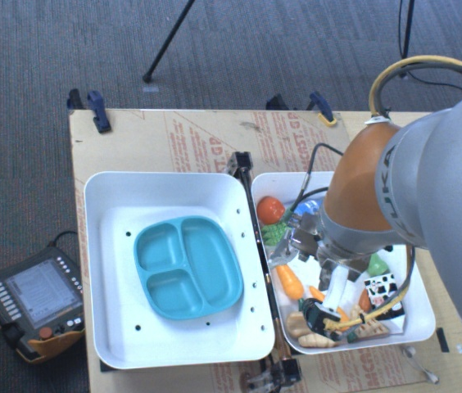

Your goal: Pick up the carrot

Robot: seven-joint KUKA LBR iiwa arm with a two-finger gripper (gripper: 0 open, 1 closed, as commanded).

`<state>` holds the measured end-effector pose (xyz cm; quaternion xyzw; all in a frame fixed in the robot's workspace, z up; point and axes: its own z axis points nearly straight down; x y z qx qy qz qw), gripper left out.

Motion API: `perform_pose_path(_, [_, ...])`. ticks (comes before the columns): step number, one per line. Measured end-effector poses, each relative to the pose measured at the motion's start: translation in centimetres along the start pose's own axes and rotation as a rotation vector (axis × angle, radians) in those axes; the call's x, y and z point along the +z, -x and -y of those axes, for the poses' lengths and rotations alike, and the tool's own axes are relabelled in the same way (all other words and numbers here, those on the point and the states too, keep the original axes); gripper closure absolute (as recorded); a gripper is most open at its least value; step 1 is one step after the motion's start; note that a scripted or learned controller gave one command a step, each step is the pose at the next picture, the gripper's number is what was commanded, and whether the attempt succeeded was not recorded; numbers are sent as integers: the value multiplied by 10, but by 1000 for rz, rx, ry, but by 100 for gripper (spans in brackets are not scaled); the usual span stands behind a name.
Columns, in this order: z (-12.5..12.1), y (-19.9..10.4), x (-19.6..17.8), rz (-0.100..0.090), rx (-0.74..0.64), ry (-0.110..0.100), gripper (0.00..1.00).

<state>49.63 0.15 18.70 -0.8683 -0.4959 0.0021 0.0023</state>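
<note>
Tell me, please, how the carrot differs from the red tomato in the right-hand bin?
The carrot is long and tapered; the tomato is round. The carrot is orange, the tomato red. The carrot lies midway down the left side of the right bin, the tomato in its far left corner. Both sit near that bin's left wall.

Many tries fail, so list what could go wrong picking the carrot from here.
1. The carrot lies near the bin wall, which could block the grasp.
2. A green toy sits close beside it and might get grabbed instead.
3. The arm hides part of the bin, so a miss may go unseen.
</note>
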Motion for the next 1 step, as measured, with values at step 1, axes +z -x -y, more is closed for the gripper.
perform_pose_path(1, [0,0,0,0,0,0,0])
